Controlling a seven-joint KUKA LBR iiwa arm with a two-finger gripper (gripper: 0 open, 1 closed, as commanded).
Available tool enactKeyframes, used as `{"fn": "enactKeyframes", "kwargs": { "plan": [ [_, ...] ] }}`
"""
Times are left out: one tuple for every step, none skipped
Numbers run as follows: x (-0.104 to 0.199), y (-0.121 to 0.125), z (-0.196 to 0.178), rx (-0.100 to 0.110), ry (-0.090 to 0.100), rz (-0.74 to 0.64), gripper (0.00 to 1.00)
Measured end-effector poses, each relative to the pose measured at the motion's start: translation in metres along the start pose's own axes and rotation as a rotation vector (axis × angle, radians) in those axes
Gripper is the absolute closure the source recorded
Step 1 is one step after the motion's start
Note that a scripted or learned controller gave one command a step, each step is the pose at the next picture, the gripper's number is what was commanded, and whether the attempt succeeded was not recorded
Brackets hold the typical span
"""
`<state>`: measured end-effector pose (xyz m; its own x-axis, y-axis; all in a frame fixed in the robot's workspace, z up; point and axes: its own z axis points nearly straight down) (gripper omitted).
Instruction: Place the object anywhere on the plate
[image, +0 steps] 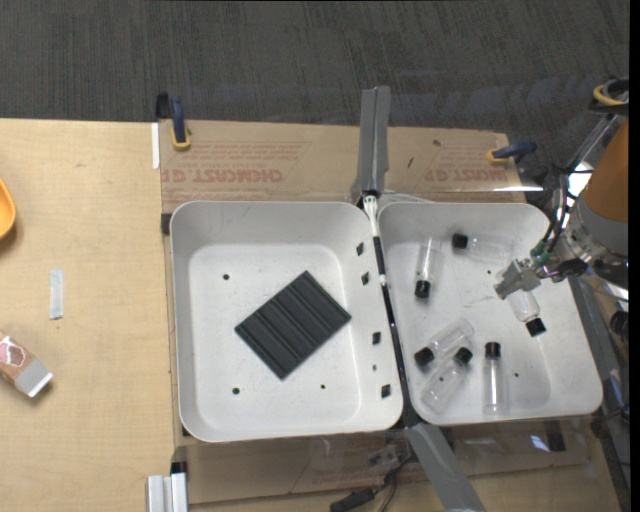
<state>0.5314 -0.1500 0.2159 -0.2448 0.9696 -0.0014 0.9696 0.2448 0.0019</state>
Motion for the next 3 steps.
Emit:
{"fn": "enactKeyframes", "kwargs": {
  "plan": [
    [0.099,-0.003,-0.037,0.004,0.001,0.005,1.00],
    [0.153,0.045,0.019,0.006,0.003,-0.338,1.00],
    [0.190,0.087,0.025,0.003,0.001,-0.486,1.00]
  ]
}}
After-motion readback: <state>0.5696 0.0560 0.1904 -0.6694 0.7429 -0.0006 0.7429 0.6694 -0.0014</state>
